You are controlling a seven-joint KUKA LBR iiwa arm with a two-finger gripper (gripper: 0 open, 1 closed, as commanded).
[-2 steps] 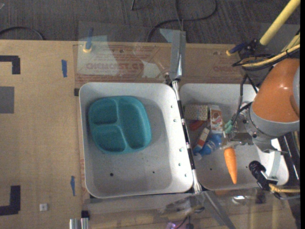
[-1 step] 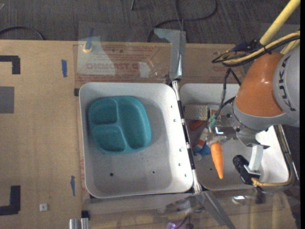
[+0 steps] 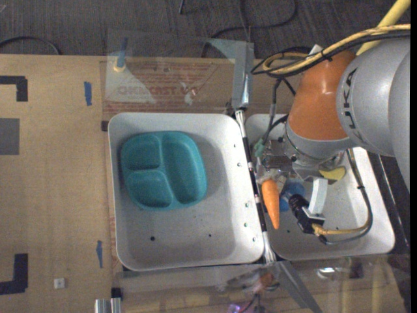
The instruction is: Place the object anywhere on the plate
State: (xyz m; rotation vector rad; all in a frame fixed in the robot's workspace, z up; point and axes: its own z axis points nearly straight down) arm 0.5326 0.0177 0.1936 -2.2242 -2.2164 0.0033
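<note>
A teal plate [image 3: 163,169] with three compartments lies in the upper left of the left bin [image 3: 189,246]. An orange carrot [image 3: 270,205] lies in the right bin [image 3: 365,237], close along its left wall, pointing toward the front. My gripper [image 3: 270,168] hangs low over the right bin, just above the carrot's thick end and largely hidden under the wrist and its orange band. I see nothing held in it.
A small blue object [image 3: 294,191] sits just right of the carrot, and a yellow piece [image 3: 336,173] shows from under the wrist. The rims of the two bins meet between the carrot and the plate. Cardboard bench surface [image 3: 52,194] lies to the left.
</note>
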